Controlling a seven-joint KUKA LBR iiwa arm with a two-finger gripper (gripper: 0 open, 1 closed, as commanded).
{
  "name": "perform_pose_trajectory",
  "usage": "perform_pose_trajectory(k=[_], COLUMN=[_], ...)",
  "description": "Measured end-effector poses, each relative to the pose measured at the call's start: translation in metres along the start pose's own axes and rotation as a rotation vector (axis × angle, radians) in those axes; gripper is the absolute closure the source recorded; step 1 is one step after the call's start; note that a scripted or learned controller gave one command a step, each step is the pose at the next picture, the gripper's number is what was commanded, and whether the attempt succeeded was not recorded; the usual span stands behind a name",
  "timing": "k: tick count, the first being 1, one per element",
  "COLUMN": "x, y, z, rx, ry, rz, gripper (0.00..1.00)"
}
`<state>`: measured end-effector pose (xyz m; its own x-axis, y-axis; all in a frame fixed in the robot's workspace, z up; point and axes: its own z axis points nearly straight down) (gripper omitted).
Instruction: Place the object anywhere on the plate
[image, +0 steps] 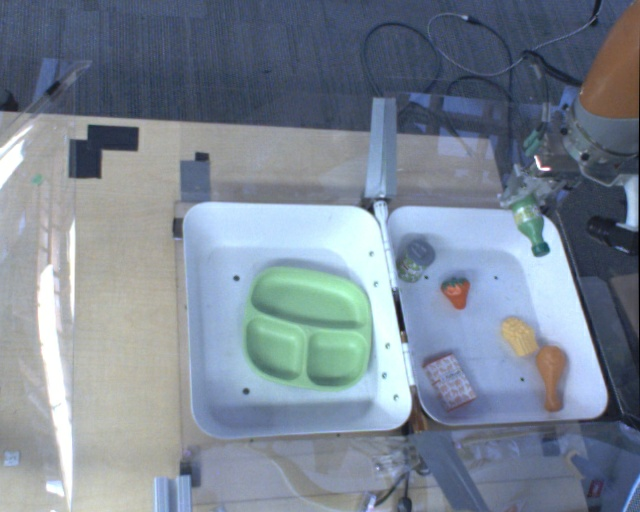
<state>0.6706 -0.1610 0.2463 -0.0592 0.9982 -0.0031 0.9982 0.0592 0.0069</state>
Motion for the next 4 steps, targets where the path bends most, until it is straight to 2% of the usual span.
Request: perform_pose_trajectory(k=[1, 2, 3, 4], x=[0.075, 0.134, 0.205, 0.205], y=[-0.053, -0.086, -0.098, -0.098], z=[0.039, 0.060, 0.060, 0.060], rx=[0.001, 0.002, 0.003, 0.002], ry=[0.003, 0.004, 0.005, 0.005], rz=[-0.319, -0.273, -0.367, -0.366], gripper=[1.00, 1.00, 1.00, 0.00])
